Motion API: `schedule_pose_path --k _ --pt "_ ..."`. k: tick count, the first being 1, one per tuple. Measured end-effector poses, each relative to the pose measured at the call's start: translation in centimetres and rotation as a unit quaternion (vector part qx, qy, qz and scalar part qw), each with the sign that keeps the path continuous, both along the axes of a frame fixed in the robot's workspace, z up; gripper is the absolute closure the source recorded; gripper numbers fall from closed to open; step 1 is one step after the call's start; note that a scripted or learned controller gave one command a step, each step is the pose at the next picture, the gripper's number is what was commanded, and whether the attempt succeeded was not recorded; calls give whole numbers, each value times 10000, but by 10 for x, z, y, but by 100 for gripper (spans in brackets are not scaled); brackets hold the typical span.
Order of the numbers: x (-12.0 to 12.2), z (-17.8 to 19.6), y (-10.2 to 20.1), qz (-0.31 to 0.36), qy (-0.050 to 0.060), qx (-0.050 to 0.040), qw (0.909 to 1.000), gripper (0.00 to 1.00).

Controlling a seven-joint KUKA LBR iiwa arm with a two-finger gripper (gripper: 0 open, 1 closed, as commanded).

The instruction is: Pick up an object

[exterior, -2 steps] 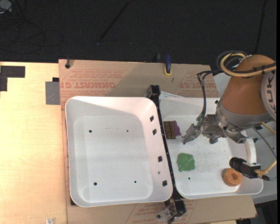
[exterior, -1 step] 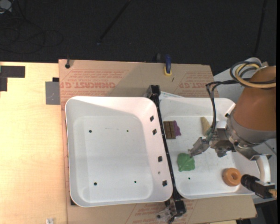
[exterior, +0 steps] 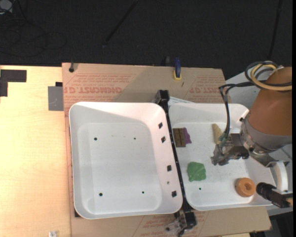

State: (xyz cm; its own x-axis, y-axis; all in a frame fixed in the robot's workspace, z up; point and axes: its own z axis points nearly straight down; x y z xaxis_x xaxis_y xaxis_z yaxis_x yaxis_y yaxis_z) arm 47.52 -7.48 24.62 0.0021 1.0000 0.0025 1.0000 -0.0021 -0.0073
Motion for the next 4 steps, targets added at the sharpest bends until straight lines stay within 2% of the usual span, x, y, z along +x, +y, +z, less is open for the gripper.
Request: schedule_pose_path --k 1,2,3,4 --pt "2 96 49 44 -71 -4 10000 100" --pt "15 190 91 40 -82 -7 10000 100" --pt "10 66 34 -19 44 -21 10000 100" --pt "1 144 70 33 -53 -9 10000 100"
